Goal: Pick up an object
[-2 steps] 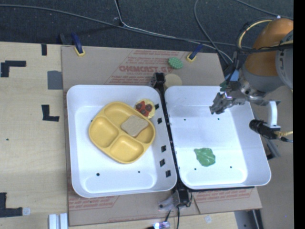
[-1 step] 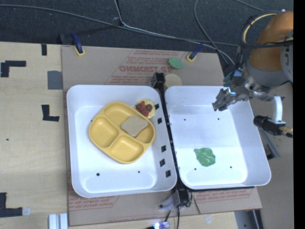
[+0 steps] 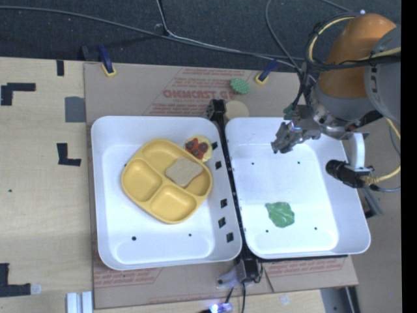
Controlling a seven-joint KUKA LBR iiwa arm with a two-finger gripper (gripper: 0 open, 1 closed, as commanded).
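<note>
Two white bins sit side by side on the tabletop (image 3: 39, 175). The left bin (image 3: 114, 240) holds a yellow plate (image 3: 146, 181) with sections. A brown slice of bread (image 3: 183, 171) lies in one section of the plate, near its middle. Some small red berries (image 3: 198, 149) sit at the plate's top right corner, close to the wall between the bins.

The right bin (image 3: 313, 194) holds one thing, a soft green leaf (image 3: 281, 214). It lies flat on the bin floor, toward the near side and a little left of the middle. Nothing touches it.

The arm (image 3: 355, 51) comes in from the right, with its big orange band up high. Its pincer (image 3: 285, 140) hangs over the far part of the right bin, well apart from the green leaf. The pincer is dark and small here, so I cannot tell how wide it is, and I see nothing held in it.

Behind the bins, on the brown board (image 3: 163, 90), lies a little green bumpy thing (image 3: 240, 85). Black cables (image 3: 163, 28) run across the dark floor at the top.
</note>
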